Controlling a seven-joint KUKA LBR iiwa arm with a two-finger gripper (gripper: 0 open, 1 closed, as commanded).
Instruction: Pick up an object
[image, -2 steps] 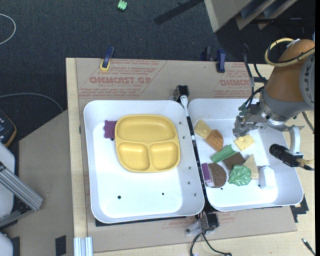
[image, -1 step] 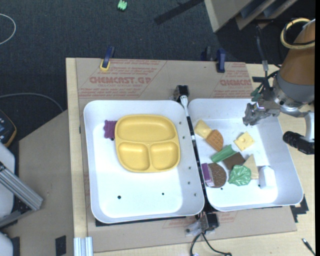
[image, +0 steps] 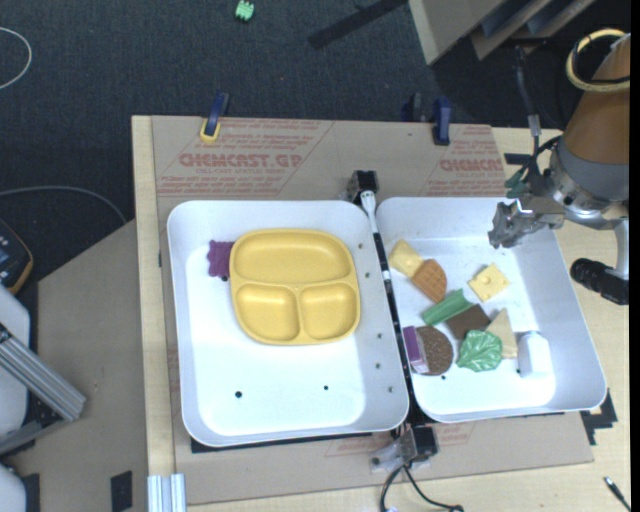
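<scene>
Nearest in the right bin (image: 575, 330) lies a tight cluster of toy food: a green leafy piece (image: 480, 351), a dark brown round piece (image: 435, 350) with a purple edge at its left, a white block (image: 531, 353) at the right, a brown slab (image: 467, 322) and a green strip (image: 445, 306) angled across them; these touch or overlap, so they look awkward to take singly. A little farther sits the yellow cheese wedge (image: 488, 283), pale yellow with small holes, roughly square, lying flat and apart from the rest; it seems the likeliest pick. To its left are an orange-brown piece (image: 431, 279) and a cream piece (image: 405, 258), touching each other. Farther still, at the bin's far right, hangs the gripper (image: 508, 228); whether its claw is wide or narrow I cannot tell, and nothing shows between it. The relation that matters: the cheese wedge lies just nearward and slightly left of the claw, so a short move toward the near side and down would meet it. In the left bin (image: 200, 330) rests a yellow divided tray (image: 296, 284), a purple piece (image: 219, 257) at its left.
</scene>
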